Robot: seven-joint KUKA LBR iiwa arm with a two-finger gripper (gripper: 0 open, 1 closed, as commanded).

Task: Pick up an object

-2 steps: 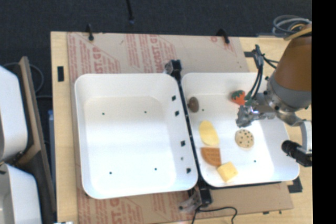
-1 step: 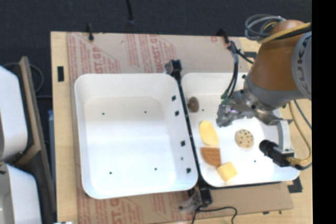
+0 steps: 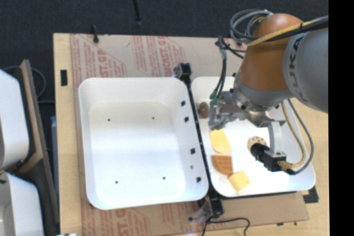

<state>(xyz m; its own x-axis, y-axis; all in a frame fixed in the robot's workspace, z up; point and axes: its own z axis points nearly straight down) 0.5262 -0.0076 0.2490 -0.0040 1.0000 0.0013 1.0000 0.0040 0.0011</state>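
Arm over the right bin, above a handful of small objects.

The grey arm's gripper (image 3: 217, 119) hung low over the right shallow white bin (image 3: 301, 174), just above a pale yellow rounded piece (image 3: 220, 141); whether it was apart or together could not be told. Just below lay an orange-brown block (image 3: 223, 164) and a yellow cube (image 3: 239, 181). The left shallow white bin (image 3: 88, 113) sat alongside on the cardboard-covered surface (image 3: 121, 55).

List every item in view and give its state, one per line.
claw: low in the right bin, above the yellow piece
yellow piece: lying flat, loose
orange-brown piece: lying flat, loose
yellow wedge: lying near the front rim
right bin: holds all pieces
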